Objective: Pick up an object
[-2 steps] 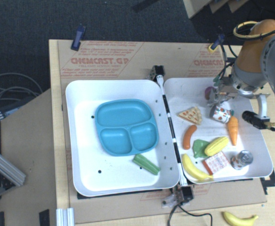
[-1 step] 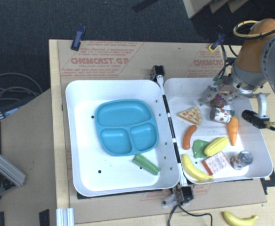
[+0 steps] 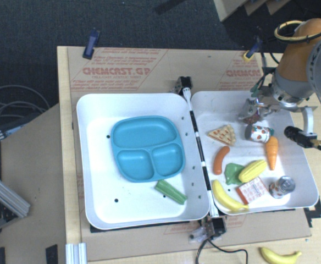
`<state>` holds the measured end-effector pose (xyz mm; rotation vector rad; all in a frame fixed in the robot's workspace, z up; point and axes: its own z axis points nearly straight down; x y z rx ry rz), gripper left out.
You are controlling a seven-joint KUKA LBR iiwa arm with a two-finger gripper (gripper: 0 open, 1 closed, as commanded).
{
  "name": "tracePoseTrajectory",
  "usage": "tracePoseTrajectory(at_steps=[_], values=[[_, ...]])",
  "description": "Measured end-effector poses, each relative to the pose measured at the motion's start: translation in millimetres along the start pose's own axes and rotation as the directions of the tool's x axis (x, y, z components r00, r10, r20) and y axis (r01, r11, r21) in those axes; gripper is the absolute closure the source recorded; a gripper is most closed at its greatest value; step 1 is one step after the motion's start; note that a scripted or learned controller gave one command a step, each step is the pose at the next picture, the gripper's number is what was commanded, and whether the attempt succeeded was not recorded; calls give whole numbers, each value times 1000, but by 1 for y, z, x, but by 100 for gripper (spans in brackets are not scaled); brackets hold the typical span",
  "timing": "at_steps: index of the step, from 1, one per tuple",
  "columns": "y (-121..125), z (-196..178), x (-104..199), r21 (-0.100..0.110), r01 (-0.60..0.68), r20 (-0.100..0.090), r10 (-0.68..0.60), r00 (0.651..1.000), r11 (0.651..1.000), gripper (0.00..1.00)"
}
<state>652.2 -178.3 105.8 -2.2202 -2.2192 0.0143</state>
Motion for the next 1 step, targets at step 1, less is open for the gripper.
tracePoseTrajectory(at_steps=[1], values=[[15,-81,97,-13,4,-6,-4,1000,1000,100]])
